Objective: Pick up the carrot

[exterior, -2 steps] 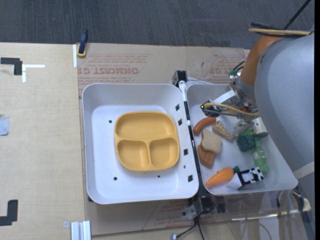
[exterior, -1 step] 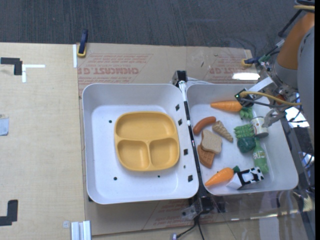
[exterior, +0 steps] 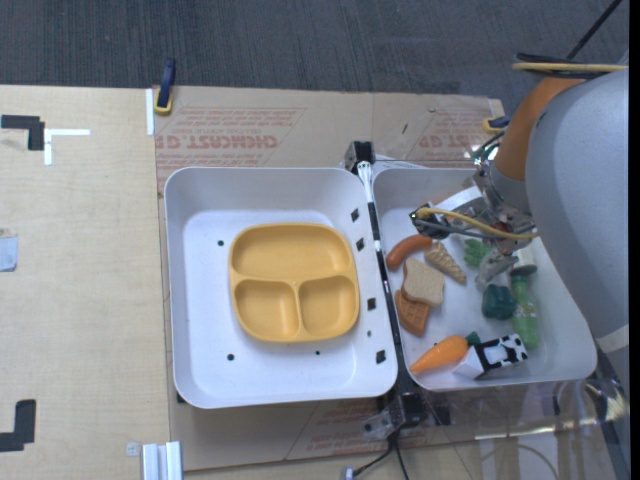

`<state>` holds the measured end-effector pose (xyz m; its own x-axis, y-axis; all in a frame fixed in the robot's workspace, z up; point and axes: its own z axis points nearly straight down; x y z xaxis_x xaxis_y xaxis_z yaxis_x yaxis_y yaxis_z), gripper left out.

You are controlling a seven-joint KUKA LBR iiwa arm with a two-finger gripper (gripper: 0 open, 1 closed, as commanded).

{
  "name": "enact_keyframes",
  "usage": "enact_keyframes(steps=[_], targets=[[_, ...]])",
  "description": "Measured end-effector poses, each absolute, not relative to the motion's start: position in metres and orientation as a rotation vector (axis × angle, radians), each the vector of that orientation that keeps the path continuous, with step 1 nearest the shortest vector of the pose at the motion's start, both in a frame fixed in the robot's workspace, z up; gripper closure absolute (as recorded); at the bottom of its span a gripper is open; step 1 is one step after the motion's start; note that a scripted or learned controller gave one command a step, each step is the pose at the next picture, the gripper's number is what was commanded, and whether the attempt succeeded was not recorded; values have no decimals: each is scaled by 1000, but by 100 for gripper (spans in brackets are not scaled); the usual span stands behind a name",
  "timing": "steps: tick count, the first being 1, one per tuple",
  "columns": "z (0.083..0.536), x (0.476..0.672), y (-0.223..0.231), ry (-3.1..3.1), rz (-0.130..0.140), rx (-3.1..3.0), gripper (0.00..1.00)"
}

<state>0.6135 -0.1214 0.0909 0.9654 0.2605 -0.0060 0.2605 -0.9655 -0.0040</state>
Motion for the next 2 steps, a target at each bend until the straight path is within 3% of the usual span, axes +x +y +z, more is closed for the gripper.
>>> enact_keyframes(steps=[1,2], targets=[[191,529,-80,-421,9,-3111,0],[190,477,-43,-419,11,-3110,0]])
